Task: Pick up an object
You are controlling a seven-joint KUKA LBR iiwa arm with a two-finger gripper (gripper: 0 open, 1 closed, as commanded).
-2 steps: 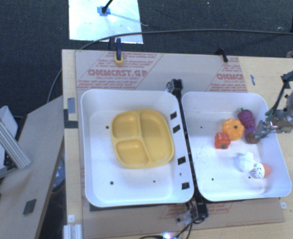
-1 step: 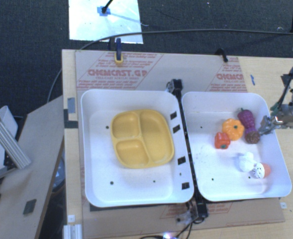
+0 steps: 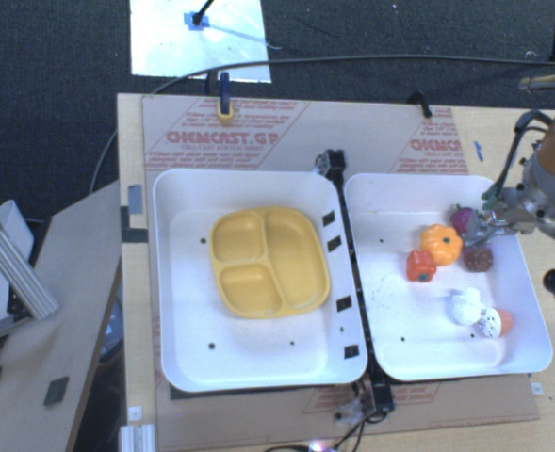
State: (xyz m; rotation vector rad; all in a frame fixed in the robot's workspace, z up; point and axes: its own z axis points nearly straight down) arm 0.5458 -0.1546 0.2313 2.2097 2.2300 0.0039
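The right bin [image 3: 390, 347] holds several small toy foods. An orange pumpkin [image 3: 441, 243] sits beside a red pepper [image 3: 421, 266]. A purple piece [image 3: 463, 218] lies at the back and a dark maroon piece [image 3: 478, 259] to the pumpkin's right. Toward the front lie a white piece [image 3: 465, 303] and a speckled white and orange piece [image 3: 490, 323]. My gripper [image 3: 490, 225] comes in from the right, low over the bin, between the purple piece and the maroon piece and close to the pumpkin. Nothing visibly hangs from it.
The left bin [image 3: 178, 252] bears a yellow divided plate [image 3: 266, 260]. A black clip strip [image 3: 341, 252] runs along the seam between the bins. Cables [image 3: 371, 60] cross the cardboard sheet behind them. A metal rail [image 3: 13, 262] lies off the bench at the left.
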